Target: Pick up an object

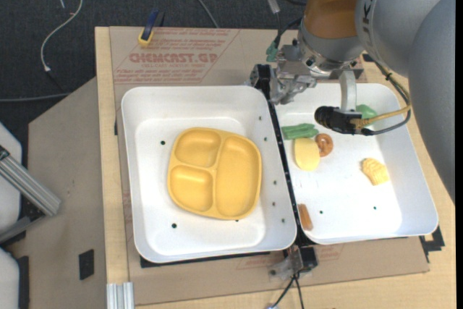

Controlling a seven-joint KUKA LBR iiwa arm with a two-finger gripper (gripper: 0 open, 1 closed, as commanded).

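Fingers [288, 87] hang near two white bins [137, 119]; one yellow tray [215, 172].

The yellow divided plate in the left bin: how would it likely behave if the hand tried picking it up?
The yellow divided plate looks like rigid moulded plastic, so probably stiff and light. It lies flat and wide in the left bin, so a grasp likely needs its rim; the glossy surface may slip.

I can read red letters on the brown cardboard sheet [189, 54] that lies under the two white bins. The big word looks like "CHEMCAST GP" to me, but the letters are a bit blurry, so I am not fully sure. There are smaller red lines above and below the big word, and they are too tiny for me to read.
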